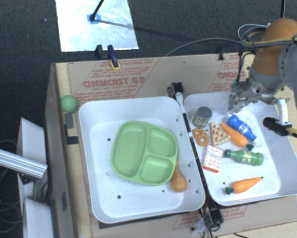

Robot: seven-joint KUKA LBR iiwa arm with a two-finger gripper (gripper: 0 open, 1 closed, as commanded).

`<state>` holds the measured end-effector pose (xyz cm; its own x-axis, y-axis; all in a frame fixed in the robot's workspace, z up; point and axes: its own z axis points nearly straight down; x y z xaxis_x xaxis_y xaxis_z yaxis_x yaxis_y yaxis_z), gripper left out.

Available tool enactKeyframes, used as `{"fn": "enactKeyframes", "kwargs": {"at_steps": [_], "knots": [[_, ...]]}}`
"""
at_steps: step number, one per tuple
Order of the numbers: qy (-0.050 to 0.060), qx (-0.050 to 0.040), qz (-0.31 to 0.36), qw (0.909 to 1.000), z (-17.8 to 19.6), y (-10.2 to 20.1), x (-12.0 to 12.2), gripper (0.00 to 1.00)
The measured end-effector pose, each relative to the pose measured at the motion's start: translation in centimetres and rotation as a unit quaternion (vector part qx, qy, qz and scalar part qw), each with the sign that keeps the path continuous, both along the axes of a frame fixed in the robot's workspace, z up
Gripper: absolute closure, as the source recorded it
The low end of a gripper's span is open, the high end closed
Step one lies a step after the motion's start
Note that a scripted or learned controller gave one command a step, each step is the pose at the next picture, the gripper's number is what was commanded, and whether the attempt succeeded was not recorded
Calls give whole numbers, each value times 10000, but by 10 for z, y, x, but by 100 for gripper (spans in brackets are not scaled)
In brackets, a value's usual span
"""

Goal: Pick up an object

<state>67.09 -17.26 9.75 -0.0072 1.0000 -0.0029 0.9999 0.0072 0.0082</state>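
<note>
My gripper (237,102) hangs over the far right corner of the right bin (290,180), just above and behind a blue bottle (241,126). Nothing shows between its tips. Beside the blue bottle lies an orange carrot-like piece (233,135), with a pizza slice (218,133) and a pretzel (200,136) to its left. A grey can (202,116) stands at the bin's far left. Nearer the front lie a green bottle (244,157), a red-and-white carton (213,159) and a carrot (243,185).
The left bin (101,199) holds a green divided plate (144,152) and a brown pear (178,181) at the plate's front right. A green ball (69,103) sits outside the left bin's far left corner. The arm (278,51) comes in from the right.
</note>
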Motion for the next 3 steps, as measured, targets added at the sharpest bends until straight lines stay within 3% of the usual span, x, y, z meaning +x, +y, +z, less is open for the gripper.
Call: {"fn": "enactKeyframes", "kwargs": {"at_steps": [1,2,3], "knots": [[2,0,3,10000,0,0,0,0],[31,8,-28,10000,-12,-14,-10,0],[9,3,-17,10000,-1,-14,-9,100]]}}
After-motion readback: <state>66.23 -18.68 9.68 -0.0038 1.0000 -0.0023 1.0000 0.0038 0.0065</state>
